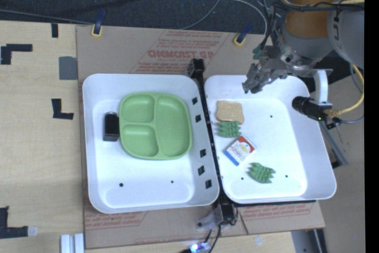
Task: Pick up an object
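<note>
You have two bins side by side. In the left bin, the divided plate lies centrally, with a small box-like item just left of it. In the right bin, a bread slice lies nearest the divider; what may be a leafy piece touches its front edge, then a small packet, then another leafy piece.

Red printing is showing on the cardboard sheet behind the bins, too blurred to read with certainty. The small packet is bearing illegible print.
</note>
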You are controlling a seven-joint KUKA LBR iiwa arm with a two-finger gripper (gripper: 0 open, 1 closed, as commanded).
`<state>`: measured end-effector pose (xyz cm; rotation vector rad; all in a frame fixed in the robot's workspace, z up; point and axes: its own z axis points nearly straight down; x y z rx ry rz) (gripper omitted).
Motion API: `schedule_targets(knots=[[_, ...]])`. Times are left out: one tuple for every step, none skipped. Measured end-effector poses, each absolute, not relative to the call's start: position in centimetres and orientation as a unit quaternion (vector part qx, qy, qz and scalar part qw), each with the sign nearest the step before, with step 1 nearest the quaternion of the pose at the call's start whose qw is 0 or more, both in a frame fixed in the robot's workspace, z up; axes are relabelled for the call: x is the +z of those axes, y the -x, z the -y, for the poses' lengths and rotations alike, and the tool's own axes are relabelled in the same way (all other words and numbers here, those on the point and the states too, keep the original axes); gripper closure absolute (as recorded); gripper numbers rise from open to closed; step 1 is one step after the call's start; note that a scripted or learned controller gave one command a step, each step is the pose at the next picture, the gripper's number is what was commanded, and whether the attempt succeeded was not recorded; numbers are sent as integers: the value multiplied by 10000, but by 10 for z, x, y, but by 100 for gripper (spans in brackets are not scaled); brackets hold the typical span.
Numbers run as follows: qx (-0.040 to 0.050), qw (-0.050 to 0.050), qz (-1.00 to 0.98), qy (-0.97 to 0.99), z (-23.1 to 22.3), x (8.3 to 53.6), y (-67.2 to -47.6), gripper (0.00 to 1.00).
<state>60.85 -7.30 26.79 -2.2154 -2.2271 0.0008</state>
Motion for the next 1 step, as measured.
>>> schedule_targets(knots=[[6,12,7094,7048,12,251,-622,100]])
